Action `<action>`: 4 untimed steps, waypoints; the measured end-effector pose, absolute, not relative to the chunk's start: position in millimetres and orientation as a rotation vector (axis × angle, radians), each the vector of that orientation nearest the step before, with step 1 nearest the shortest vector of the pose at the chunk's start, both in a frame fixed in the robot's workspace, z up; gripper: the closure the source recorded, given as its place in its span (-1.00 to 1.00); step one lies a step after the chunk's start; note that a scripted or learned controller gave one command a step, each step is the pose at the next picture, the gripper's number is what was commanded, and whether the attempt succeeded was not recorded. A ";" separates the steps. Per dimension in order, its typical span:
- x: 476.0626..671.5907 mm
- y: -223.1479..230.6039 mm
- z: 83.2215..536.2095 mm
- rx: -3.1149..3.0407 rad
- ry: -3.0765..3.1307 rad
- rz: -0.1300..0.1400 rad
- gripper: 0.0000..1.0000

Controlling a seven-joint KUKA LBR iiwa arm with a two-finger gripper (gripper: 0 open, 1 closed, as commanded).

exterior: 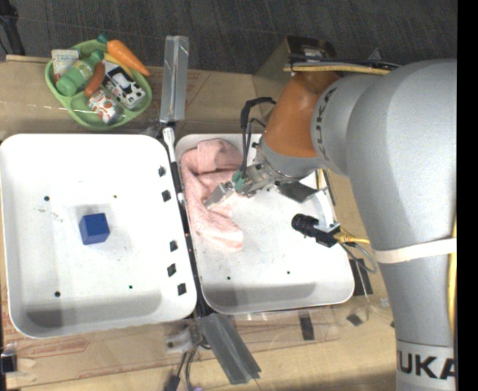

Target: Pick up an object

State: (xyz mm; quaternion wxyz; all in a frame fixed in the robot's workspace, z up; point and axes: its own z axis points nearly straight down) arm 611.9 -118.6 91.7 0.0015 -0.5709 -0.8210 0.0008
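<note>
A crumpled pink cloth (208,206) lies along the left side of the right bin (304,287). My gripper (221,193) reaches in from the right, tilted down to the left, with its tip right over the middle of the cloth. Whether it touches the cloth I cannot tell. A small blue cube (94,227) sits in the left bin (27,186), left of centre, far from the gripper.
A green bowl (59,96) of toy food, with an orange carrot on top, stands on the bench behind the left bin. A grey metal bar (173,76) rises behind the divider between the bins. The arm's big grey body covers the right side.
</note>
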 end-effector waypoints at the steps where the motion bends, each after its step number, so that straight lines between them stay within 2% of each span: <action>1: 567.0 -118.7 91.5 -1.709 -2.633 0.002 -1.00; 2: 635.9 -112.2 91.9 -1.793 -2.578 0.002 -1.00; 3: 557.2 -125.9 91.5 -1.554 -2.727 0.002 -1.00; 4: 641.5 -116.1 92.4 -1.704 -2.638 0.002 -1.00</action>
